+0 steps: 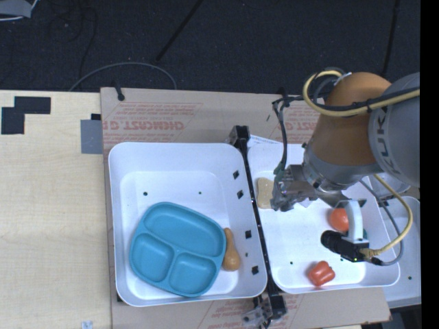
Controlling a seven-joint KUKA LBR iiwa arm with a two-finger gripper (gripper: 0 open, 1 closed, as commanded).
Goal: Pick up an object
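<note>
1. Gripper [282,201] low in the right bin [288,279], jaw state impossible to tell – nothing visibly held
2. Candidates wait (orange ball [337,218] at 3 o'clock, red piece [320,273] at 5) – pick not done

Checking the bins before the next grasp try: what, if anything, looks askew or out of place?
Nothing looks spilled or broken. The blue divided plate lies skewed in the left bin, with a small orange piece tight against its right edge. The pincer is over the right bin.
</note>
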